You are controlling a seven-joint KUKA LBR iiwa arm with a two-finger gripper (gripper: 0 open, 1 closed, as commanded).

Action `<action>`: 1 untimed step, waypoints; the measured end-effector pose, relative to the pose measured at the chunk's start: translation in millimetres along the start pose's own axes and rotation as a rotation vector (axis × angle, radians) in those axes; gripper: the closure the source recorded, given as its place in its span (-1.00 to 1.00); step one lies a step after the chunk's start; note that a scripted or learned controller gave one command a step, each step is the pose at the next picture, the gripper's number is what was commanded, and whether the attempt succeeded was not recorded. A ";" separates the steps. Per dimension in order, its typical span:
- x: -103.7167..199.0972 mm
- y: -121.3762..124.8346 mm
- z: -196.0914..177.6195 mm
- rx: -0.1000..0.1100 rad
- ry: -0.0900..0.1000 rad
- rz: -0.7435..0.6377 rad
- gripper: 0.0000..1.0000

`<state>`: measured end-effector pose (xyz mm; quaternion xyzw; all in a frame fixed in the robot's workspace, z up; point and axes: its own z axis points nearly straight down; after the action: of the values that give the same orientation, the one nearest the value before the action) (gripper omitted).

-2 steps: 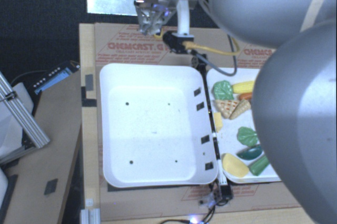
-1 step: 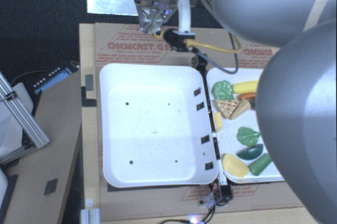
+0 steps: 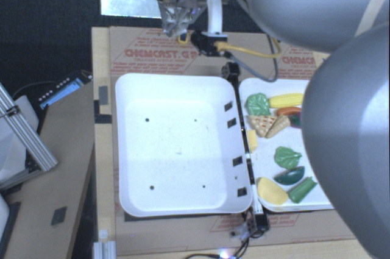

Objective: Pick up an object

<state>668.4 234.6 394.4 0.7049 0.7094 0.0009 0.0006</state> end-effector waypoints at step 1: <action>0.0 0.0 3.2 0.000 0.000 0.000 1.00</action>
<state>668.4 234.6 391.2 0.7048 0.7094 0.0008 0.0005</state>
